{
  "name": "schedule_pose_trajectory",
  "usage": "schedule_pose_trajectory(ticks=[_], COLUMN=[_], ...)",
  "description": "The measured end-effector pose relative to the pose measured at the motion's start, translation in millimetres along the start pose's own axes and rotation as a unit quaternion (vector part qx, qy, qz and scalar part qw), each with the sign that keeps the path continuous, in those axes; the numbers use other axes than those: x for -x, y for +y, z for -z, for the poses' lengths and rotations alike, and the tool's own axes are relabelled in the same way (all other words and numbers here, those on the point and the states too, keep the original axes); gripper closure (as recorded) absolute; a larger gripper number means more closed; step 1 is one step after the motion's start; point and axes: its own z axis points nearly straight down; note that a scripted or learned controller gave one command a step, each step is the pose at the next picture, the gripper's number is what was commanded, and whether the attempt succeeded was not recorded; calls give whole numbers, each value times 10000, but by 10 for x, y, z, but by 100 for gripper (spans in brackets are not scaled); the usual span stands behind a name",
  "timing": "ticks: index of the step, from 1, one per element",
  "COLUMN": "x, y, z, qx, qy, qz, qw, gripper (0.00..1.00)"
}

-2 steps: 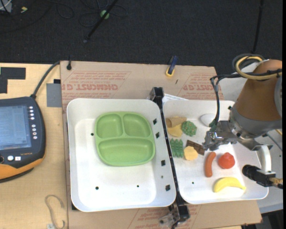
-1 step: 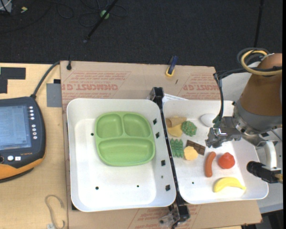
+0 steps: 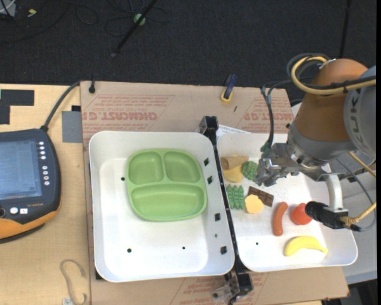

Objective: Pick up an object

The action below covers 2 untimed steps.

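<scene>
Camera view, 1 fixed look down on the table [image 3: 25, 259]. 2 white bins side by side on cardboard.

Left bin [image 3: 108, 234]: a green divided plate [image 3: 166, 185] sits near its centre, nearer the far edge than the near one. Nothing else loose in it.

Right bin [image 3: 343, 250]: all the candidate objects are here. Along its left edge, a tan roll-shaped piece [image 3: 232, 163] at the far end, a green leafy piece [image 3: 249, 169] just beside it, and a green ridged piece [image 3: 235, 197] nearer the middle. A dark brown block [image 3: 261, 196] touches a yellow wedge [image 3: 254, 205]. Toward the near edge: a sausage [image 3: 279, 218], a red tomato-like piece [image 3: 299, 214] just beside it, and a banana [image 3: 304, 247] close to the near right corner.

Arm enters from the right, orange band high over the bin's far right corner. Gripper [image 3: 267, 170] is low over the far left part of the right bin, close to the green leafy piece and the brown block. Cannot tell the state of its grasping end; dark hardware and cables blur together there. Nothing visibly held.

Judgement on the step: the pick is not yet made. The cluster under the tool is crowded, with pieces touching, so a clean grasp needs centring on 1 item and closing across its narrow side. The sausage or banana, each lying apart from its neighbours, looks the easier target. Risk near the left edge: nudging pieces against the bin wall instead of gripping.
</scene>
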Motion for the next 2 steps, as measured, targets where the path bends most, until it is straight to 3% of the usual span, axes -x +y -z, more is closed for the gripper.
schedule_pose_trajectory(ticks=[1,2], x=[-230,-222], y=[174,166], z=[118,50], qx=[0,-15], qy=[-1,-8], qz=[-9,-16], qw=[10000,10000], gripper=[100,100])
